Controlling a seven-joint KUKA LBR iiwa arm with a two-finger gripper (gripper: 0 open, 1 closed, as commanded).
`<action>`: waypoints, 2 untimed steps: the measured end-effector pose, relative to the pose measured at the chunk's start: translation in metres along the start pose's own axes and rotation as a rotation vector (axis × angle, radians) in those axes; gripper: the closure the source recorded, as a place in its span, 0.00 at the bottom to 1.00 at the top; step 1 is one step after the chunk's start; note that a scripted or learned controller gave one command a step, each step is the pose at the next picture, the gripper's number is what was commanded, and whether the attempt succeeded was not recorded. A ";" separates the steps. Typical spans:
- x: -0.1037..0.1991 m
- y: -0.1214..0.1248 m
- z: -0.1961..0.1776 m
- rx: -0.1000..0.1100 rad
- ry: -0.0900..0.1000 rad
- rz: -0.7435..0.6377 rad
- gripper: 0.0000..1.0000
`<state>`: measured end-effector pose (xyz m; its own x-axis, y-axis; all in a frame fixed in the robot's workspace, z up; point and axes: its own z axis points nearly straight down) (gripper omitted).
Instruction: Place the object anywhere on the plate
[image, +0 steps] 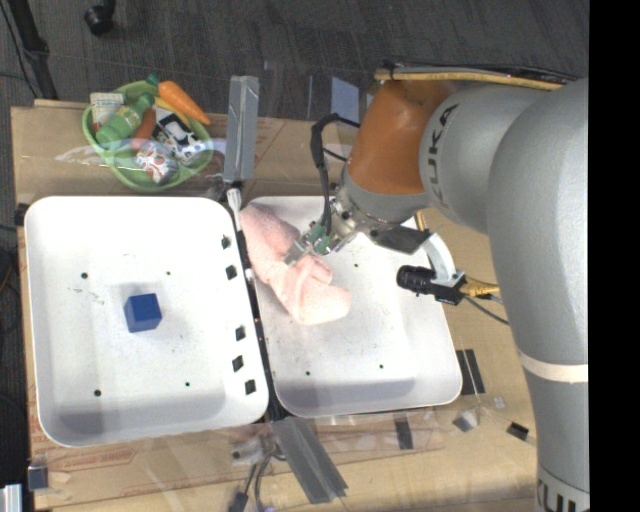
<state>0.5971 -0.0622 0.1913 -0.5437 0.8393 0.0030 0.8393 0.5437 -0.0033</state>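
A small blue cube (143, 312) rests on the floor of the left bin (60, 400), left of its middle. A pale pink, soft-looking item (300, 280) lies in the right bin (420, 370) against the divider side, stretching from the back left corner toward the middle. It is too blurred to tell whether it is a plate. My gripper (310, 245) hangs low over the upper middle of the pink item, touching it or just above it. The grey arm with its orange band (400, 140) comes in from the right and covers the bin's back right part.
A green bowl (150, 150) with a toy carrot and other small items stands behind the left bin, outside it. A black cable fitting (425, 282) juts from the wrist over the right bin. Tape strips lie on the bench at the front.
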 end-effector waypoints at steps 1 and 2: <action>0.001 0.001 -0.040 -0.002 -0.001 -0.007 1.00; 0.038 0.032 -0.040 0.000 -0.002 -0.411 1.00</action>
<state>0.6038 -0.0127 0.2314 -0.8337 0.5522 0.0023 0.5522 0.8337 -0.0017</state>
